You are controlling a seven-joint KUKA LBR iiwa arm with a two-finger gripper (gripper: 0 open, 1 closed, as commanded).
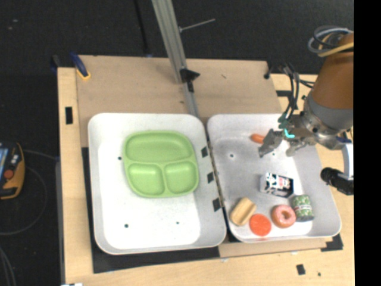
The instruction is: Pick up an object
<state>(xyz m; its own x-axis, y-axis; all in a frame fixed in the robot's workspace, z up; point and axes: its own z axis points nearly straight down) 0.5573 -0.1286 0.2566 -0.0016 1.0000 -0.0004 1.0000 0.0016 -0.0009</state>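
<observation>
My gripper (278,147) hangs over the upper part of the right bin (238,159), its two fingers spread open with bare bin floor between them. A small orange piece (256,138) lies just left of the left finger (265,147), apart from it. Below the gripper sits a black-and-white carton (278,184). Along the bin's near edge lie a tan bread roll (242,211), an orange-red disc (259,224), a pink donut (283,215) and a green can (302,207).
The left bin (107,219) holds a green divided plate (161,162). A grey metal rail (172,37) slants down from the top to the gap between the bins. A black knob (334,180) juts in at the right bin's right edge.
</observation>
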